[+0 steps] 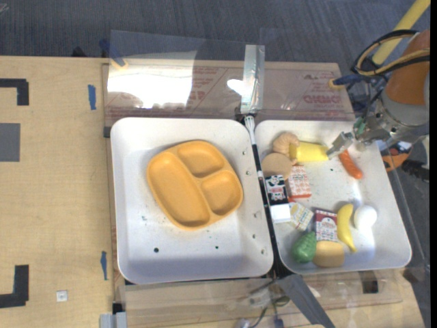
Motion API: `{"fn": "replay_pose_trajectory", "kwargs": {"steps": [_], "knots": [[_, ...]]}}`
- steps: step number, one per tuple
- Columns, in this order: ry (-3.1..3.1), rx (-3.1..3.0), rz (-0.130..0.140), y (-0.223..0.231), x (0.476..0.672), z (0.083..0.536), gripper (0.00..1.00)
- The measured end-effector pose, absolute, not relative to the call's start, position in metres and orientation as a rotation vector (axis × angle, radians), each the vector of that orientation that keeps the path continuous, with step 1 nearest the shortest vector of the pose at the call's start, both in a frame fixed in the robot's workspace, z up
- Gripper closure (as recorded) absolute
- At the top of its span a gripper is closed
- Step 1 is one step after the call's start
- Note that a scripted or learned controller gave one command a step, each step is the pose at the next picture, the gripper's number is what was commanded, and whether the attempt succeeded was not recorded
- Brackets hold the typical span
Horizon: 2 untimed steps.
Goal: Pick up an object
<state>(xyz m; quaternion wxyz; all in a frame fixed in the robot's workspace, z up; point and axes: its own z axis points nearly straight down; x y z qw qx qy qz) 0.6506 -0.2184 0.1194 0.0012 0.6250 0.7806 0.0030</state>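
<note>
My arm enters from the right, orange band above the wrist, reaching over the far right corner of the right bin (pixel 392 248). My gripper (pixel 356 134) sits low at that corner; whether it is open or closed, I cannot tell. Nothing visible is held. Nearest items: orange carrot (pixel 351 164) just beside the gripper, yellow block (pixel 311 152) to its left. Banana (pixel 346 225) and white egg (pixel 366 217) lie nearer the front. Left bin (pixel 126 238) holds an orange divided plate (pixel 194 183).
</note>
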Motion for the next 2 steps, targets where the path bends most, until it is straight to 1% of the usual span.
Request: {"fn": "replay_pose_trajectory", "kwargs": {"steps": [1,2], "knots": [[2.088,2.361,-0.013,-0.201,0.651,0.1,0.0],[2.031,2.388,0.006,-0.21,0.669,0.131,0.0]]}}
